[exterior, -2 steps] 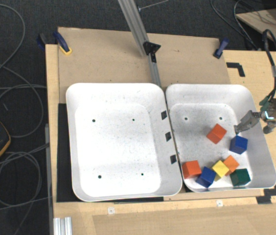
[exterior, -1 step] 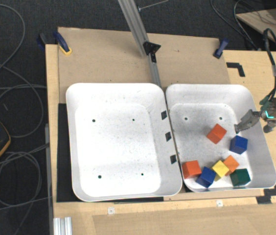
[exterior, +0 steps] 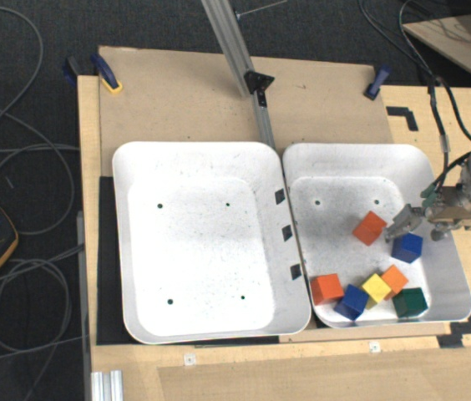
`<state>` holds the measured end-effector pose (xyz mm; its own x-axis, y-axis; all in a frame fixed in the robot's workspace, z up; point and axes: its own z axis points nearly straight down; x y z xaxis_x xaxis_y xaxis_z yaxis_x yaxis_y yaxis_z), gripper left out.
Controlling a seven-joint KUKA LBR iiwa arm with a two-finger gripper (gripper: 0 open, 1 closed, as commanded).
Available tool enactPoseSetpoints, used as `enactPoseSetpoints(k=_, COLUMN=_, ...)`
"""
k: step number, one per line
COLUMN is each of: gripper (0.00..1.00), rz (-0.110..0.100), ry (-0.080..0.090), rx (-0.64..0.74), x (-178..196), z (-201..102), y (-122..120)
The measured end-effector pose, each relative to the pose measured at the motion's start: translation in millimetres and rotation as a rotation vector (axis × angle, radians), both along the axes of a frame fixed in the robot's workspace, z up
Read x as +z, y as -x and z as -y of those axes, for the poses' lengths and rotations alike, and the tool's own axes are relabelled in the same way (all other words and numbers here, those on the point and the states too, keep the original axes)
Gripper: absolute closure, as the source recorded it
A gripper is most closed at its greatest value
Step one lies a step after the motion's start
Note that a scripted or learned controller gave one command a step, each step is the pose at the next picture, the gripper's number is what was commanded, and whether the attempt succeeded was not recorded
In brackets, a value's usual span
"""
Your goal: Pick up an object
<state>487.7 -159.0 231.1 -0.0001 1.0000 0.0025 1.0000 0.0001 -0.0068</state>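
- Camera view, fixed overhead at a slant: wooden counter (exterior: pixel 219 90) bearing two shallow white bins side by side.
- Left bin (exterior: pixel 135 174): holds no blocks.
- Right bin (exterior: pixel 336 161): holds seven small blocks, all toward its near and right part.
- Block stock: orange block (exterior: pixel 369 228) alone near the bin's middle; blue block (exterior: pixel 407 247) just right of it; a cluster along the near wall made up of a second orange block (exterior: pixel 328 287), a second blue block (exterior: pixel 352 301), a yellow block (exterior: pixel 376 287), a third orange block (exterior: pixel 395 277) and a green block (exterior: pixel 410 303).
- Arm: enters from the right, wrist low over the right bin.
- Gripper (exterior: pixel 409 220): jaws point left; whether open or closed cannot be told at this size; no block is seen between them.
- Task progress: judged as approach only, nothing lifted, grasp and raise both remaining.
- Relation to jaws: the lone orange block lies just left of the jaw tips, the first blue block just below them; contact with either cannot be told. The cluster lies apart, nearer the camera.
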Motion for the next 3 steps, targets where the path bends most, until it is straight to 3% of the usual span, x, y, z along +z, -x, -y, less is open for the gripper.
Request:
enactPoseSetpoints(k=2, gripper=0.00, rz=0.001, ry=0.000, rx=0.000, x=-86, z=-4, y=-3)
enactPoseSetpoints(k=3, gripper=1.00, rz=0.009, ry=0.002, rx=0.000, x=-72, z=-4, y=-5)
